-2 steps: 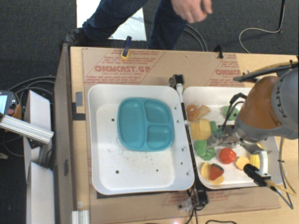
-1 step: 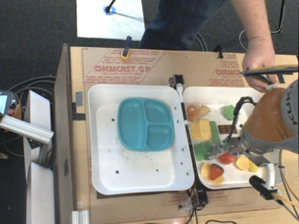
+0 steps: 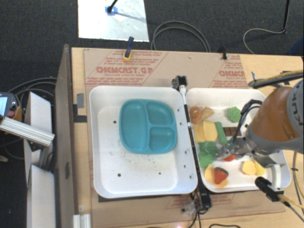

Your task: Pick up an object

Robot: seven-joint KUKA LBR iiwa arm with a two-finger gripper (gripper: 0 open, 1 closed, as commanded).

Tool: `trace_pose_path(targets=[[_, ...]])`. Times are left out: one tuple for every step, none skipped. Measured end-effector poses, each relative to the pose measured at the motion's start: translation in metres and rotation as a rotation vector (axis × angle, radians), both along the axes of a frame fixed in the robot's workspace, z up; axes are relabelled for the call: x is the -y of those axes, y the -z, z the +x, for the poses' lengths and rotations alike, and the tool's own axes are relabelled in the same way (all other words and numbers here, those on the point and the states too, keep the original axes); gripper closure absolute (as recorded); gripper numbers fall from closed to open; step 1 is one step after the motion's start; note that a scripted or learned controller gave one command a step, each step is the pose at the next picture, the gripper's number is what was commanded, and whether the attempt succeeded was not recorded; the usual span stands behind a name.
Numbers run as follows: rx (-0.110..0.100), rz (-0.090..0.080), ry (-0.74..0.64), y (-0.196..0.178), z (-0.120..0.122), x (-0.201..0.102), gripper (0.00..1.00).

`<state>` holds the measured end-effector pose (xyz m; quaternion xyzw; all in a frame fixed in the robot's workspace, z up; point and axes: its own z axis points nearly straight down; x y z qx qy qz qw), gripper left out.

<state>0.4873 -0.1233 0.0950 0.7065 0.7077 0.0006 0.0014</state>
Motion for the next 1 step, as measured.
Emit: trace_pose_path(targets=[[0.009,0.004,-0.015,-0.0949,0.0372,-0.1008,1.0]])
